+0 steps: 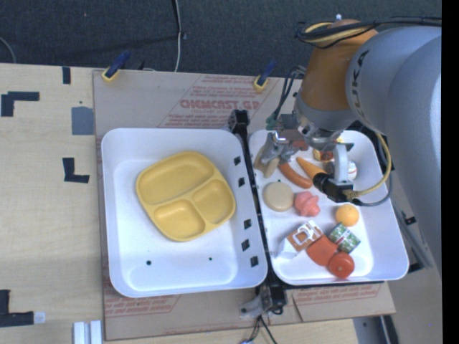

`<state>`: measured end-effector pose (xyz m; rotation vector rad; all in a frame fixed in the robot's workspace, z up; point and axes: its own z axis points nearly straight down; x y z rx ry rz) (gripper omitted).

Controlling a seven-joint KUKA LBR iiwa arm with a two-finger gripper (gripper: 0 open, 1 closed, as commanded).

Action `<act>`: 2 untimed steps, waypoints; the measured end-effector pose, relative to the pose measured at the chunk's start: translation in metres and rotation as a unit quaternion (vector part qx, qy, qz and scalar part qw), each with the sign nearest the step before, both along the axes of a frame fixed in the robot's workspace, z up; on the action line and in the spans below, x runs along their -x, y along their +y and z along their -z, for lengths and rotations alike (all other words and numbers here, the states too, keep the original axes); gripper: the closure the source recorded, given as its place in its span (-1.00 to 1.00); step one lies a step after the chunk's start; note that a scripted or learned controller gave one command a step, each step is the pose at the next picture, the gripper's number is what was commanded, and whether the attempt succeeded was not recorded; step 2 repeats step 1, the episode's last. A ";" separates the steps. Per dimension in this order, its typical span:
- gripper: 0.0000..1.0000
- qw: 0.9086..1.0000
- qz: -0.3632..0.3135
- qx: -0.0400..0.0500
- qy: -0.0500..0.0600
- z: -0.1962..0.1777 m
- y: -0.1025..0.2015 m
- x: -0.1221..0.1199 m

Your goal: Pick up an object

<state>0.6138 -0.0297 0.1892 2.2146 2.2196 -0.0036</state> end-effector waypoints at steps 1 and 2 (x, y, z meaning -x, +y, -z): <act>1.00 1.000 0.000 -0.003 0.003 -0.036 0.034 0.069; 1.00 1.000 0.000 -0.003 0.003 -0.036 0.034 0.069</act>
